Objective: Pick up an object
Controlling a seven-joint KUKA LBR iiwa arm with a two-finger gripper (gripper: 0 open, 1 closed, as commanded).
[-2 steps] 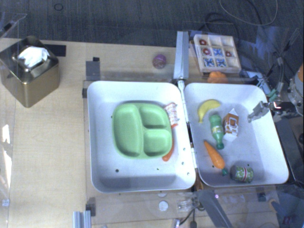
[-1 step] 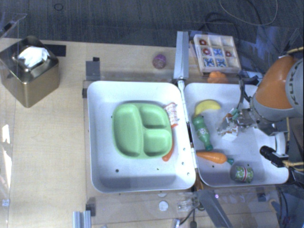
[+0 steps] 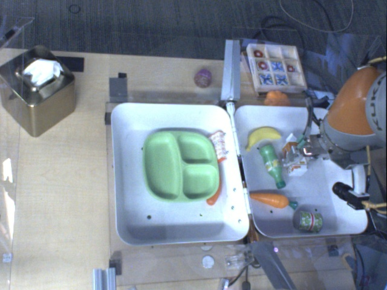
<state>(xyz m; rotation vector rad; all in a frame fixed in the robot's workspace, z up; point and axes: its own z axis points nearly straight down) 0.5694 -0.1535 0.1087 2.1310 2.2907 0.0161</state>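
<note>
The right bin [image 3: 338, 222] holds a yellow banana [image 3: 263, 136], a green bottle [image 3: 272, 165] lying on its side, an orange carrot [image 3: 270, 200] and a green-labelled can [image 3: 308, 221]. My gripper [image 3: 298, 153] reaches in from the right and sits low over a small white and orange packet [image 3: 295, 165], just right of the bottle. The arm's orange band [image 3: 357, 107] is above the bin's right side. The gripper's body hides what lies directly under it.
The left bin [image 3: 127, 210] holds a green divided plate [image 3: 180, 165], with a crumpled wrapper [image 3: 218, 144] and an orange piece [image 3: 213, 197] at the plate's right edge. A tic-tac-toe board [image 3: 275, 68], a purple ball [image 3: 203, 77] and a brass box [image 3: 37, 96] stand outside the bins.
</note>
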